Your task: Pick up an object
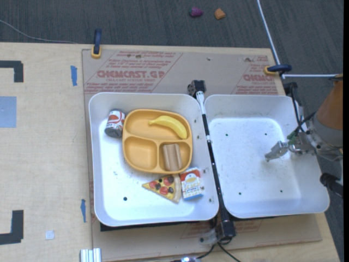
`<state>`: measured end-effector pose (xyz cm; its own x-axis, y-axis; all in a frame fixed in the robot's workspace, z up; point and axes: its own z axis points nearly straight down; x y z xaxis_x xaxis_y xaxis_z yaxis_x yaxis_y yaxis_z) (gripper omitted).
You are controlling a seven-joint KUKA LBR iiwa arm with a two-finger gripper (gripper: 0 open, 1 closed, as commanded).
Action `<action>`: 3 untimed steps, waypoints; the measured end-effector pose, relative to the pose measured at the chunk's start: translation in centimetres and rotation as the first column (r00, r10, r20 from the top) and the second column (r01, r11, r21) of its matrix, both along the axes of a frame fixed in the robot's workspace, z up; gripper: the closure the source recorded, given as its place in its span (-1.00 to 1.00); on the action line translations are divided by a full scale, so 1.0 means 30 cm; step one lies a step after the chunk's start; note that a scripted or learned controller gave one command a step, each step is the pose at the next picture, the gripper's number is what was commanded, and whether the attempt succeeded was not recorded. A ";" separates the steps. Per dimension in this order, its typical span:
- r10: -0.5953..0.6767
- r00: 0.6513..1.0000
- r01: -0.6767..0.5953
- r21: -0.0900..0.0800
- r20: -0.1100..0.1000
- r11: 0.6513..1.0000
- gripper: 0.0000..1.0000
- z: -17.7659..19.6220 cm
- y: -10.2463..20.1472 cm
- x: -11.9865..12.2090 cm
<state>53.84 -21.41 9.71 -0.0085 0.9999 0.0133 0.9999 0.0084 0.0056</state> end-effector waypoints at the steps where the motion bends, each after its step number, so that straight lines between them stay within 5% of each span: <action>1: 0.006 1.000 -0.006 0.003 0.009 1.000 -1.00 -0.021 0.003 -0.138; 2: -0.005 1.000 0.005 -0.023 0.015 1.000 1.00 0.010 -0.034 -0.146; 3: -0.007 1.000 0.007 -0.013 -0.004 1.000 1.00 0.269 0.221 -0.194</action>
